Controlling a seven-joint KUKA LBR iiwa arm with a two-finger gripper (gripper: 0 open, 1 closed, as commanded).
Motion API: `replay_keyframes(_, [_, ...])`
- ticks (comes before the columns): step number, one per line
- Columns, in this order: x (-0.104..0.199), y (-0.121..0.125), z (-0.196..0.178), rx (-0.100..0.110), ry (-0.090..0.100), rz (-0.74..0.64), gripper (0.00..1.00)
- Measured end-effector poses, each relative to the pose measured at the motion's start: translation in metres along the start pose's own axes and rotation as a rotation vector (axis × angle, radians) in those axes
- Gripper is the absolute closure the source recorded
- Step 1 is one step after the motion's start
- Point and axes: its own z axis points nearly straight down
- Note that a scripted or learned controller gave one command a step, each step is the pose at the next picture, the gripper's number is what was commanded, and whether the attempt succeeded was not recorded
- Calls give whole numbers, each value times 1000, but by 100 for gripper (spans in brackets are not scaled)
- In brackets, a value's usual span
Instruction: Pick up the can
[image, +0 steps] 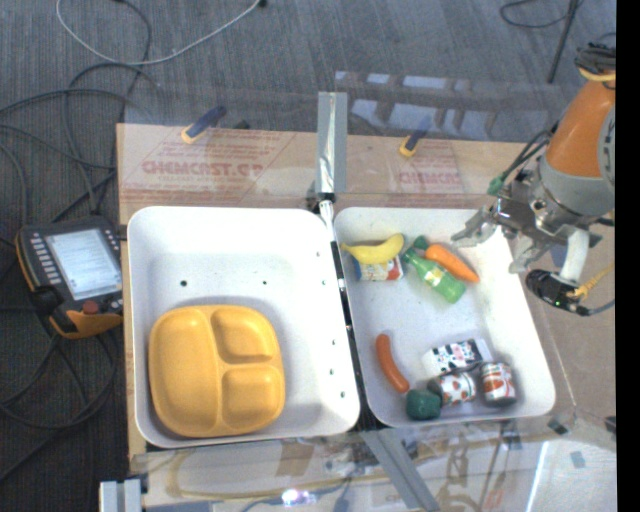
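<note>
Two small red-and-white cans lie side by side in the right bin's (540, 345) near right corner, one can (497, 383) by the right wall and a second can (457, 388) just left of it. My gripper (496, 243) hangs over the far right edge of that bin, well behind the cans and apart from them. Its fingers (474, 231) are spread open with nothing between them. The grey arm with its orange band (588, 135) comes in from the right.
The right bin also holds a banana (374, 248), a green bottle (438, 275), a carrot (451, 262), a red sausage (392, 362), a patterned packet (460, 353) and a green lump (423, 404). A yellow divided tray (216, 370) lies in the left bin (230, 235).
</note>
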Motion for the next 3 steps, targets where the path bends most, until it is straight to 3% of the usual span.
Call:
replay_keyframes(1, [-22,-21,97,4,1,18,0])
replay_keyframes(2, [23,-47,141,-11,1,72,0])
replay_keyframes(3, [37,18,-20,1,0,233,0])
